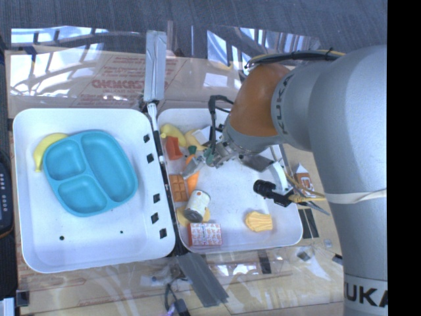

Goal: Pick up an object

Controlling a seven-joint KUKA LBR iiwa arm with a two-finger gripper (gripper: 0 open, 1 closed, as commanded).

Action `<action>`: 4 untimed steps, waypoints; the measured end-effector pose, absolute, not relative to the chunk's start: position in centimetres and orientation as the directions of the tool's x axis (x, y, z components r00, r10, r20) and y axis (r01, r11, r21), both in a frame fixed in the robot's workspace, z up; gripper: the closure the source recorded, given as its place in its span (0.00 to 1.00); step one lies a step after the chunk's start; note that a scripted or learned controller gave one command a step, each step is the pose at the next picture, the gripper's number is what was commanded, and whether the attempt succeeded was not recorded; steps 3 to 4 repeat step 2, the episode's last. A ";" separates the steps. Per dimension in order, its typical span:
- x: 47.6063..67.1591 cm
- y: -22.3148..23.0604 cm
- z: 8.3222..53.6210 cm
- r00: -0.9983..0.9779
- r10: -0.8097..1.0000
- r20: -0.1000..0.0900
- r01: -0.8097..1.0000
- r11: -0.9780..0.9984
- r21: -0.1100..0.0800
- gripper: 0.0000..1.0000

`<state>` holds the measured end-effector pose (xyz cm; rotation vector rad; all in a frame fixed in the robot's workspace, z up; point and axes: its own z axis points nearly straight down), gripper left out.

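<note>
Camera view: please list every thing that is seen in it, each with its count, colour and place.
left bin: 1, white, left half of the bench
right bin: 1, white, beside the left bin
divided plate: 1, blue, middle of the left bin
banana: 1, yellow, left bin, at the plate's upper left edge
yellow fruit: 1, yellow, far left corner of the right bin
red block: 1, red, right bin, just below the yellow fruit
waffle-like bar: 1, orange-brown, left wall of the right bin
small can: 1, white, right bin, near the bar
patterned box: 1, red and white, near edge of the right bin
ridged piece: 1, yellow, right bin, near right
arm: 1, grey with orange band, from the right
tool: 1, over the right bin's far left part
</note>
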<state>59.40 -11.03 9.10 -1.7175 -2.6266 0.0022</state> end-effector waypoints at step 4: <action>62.7 -4.2 19.7 -0.453 0.892 -0.002 0.892 0.453 0.007 1.00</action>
